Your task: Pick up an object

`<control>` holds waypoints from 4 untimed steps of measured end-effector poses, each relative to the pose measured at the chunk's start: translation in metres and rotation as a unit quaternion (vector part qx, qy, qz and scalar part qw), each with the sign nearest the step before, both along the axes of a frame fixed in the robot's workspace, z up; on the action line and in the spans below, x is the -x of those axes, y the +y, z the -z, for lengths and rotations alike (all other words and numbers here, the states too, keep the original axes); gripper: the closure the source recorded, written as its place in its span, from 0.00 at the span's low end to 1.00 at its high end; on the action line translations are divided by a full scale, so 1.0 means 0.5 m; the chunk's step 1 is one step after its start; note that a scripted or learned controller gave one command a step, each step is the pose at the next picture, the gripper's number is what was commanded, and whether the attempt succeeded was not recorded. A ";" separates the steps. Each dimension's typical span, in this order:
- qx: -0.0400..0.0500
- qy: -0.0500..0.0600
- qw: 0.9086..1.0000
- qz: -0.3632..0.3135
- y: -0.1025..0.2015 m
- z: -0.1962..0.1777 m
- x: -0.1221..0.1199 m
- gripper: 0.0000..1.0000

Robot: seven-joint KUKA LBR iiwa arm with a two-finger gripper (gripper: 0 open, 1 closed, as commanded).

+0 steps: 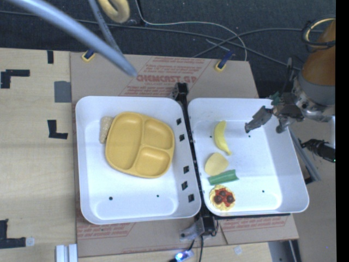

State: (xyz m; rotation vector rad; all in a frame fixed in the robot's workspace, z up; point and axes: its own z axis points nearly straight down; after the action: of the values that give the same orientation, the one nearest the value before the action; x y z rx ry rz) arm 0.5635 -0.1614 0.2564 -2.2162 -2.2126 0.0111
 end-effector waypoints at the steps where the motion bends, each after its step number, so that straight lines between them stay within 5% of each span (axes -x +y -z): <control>1: 0.001 -0.005 1.000 -0.001 0.000 -0.011 -0.004 0.00; 4: 0.002 -0.007 1.000 -0.001 0.005 0.343 -0.010 0.00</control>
State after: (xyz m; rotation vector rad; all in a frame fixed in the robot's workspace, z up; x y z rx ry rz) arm 0.5686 -0.1588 0.0850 -2.2227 -2.2239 -0.0002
